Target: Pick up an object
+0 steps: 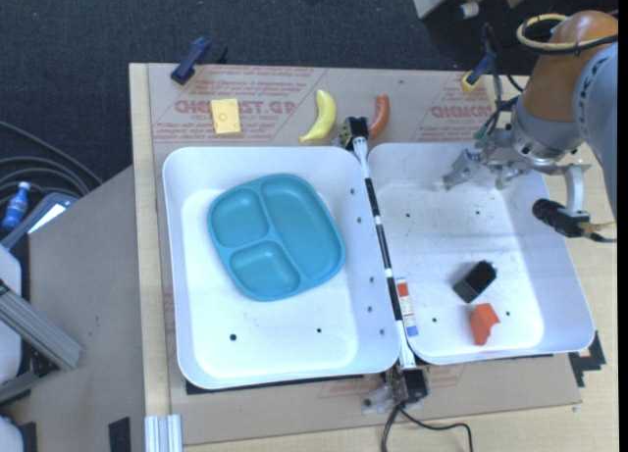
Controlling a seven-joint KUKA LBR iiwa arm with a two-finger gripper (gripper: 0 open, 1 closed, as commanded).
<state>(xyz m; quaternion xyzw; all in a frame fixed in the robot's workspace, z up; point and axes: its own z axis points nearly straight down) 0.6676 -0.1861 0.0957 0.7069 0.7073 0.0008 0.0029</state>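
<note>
the arm [569, 68] leans in from the right, its orange band high above the grey wrist, which bends down over the far end of the right bin [549, 342]. the gripper [478, 173] hangs low there with its 2 fingers splayed wide apart, nothing between them. the objects lie well apart from it at the bin's near end: a black block [476, 280] and, just beside it, an orange block [484, 324]. the left bin [186, 274] holds a blue divided plate [275, 235].
</note>
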